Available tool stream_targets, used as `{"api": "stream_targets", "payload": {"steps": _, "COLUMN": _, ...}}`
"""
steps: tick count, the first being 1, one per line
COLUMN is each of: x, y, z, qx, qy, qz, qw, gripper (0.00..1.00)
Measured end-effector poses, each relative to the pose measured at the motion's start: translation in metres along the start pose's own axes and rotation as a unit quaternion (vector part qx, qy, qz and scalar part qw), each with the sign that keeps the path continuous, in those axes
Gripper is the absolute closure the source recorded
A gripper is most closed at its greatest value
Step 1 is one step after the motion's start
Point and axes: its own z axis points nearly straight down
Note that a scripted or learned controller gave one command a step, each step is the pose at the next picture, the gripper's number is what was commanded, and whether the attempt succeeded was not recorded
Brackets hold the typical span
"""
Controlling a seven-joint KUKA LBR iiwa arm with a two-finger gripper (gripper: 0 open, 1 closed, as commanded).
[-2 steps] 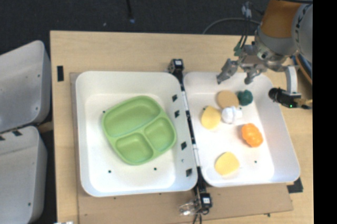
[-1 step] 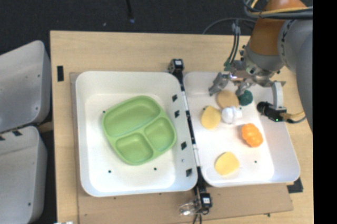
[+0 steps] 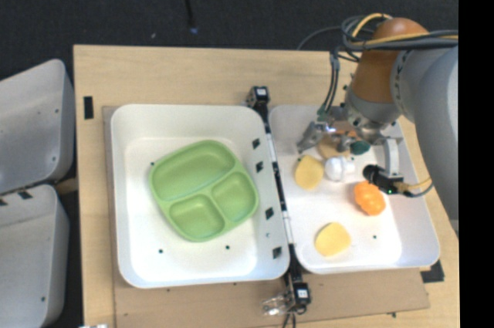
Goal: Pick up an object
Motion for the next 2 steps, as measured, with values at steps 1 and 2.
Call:
{"api": "stream_targets", "payload": {"steps": 1, "x": -0.002, "y": 0.003, "z": -0.017, "qx": -0.004, "qy": -0.001, "qz": 0.002, "qw": 1.0000, "gripper": 1.00}}
{"api": "stream_targets", "payload": {"steps": 2, "x": -0.008, "y": 0.013, "z": -0.067, "qx": 0.000, "qy": 0.002, "qz": -0.001, "qw": 1.0000, "gripper": 1.00}}
